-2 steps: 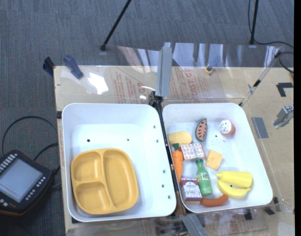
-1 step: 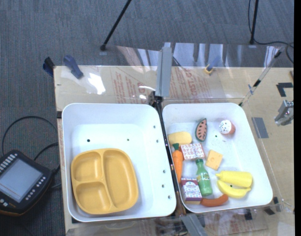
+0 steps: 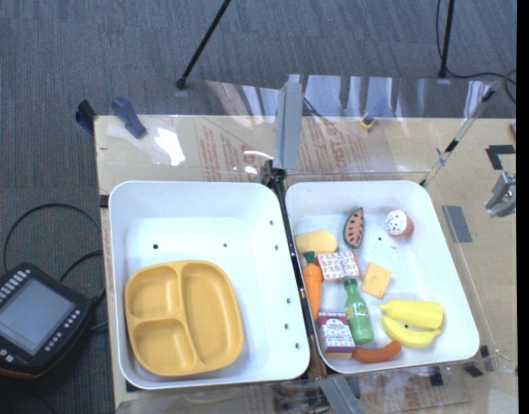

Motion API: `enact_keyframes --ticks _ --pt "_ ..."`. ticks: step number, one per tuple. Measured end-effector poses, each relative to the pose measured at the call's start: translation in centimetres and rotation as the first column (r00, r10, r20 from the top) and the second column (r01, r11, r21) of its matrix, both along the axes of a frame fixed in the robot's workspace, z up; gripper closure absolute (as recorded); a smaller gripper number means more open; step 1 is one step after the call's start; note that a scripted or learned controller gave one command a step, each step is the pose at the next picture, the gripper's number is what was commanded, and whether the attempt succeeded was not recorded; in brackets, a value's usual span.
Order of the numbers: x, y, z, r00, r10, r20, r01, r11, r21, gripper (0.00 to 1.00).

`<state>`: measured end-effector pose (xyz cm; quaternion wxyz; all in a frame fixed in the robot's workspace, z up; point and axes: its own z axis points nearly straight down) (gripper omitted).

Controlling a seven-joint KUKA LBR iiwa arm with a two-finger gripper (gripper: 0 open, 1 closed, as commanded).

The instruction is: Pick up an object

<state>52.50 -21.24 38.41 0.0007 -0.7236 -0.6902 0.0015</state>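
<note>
Toy food in the right bin [image 3: 419, 198], nothing lifted yet.
Hand [image 3: 500, 195] at the worktop's right edge, grip unreadable; cupcake [image 3: 398, 223] nearest, just left near the bin's far right corner.

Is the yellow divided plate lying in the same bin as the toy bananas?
No, the yellow divided plate lies in the left bin, while the bananas lie in the right bin.

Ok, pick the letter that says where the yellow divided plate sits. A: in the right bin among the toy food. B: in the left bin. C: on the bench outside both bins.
B: the yellow divided plate lies in the left bin, apart from the toy food in the right bin.
</note>
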Motion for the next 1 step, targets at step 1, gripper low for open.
enact_keyframes --ticks 1 --pt "-1.66 5.97 -3.39 0.845 0.534 0.002 -0.534 0.845 0.003 1.00"
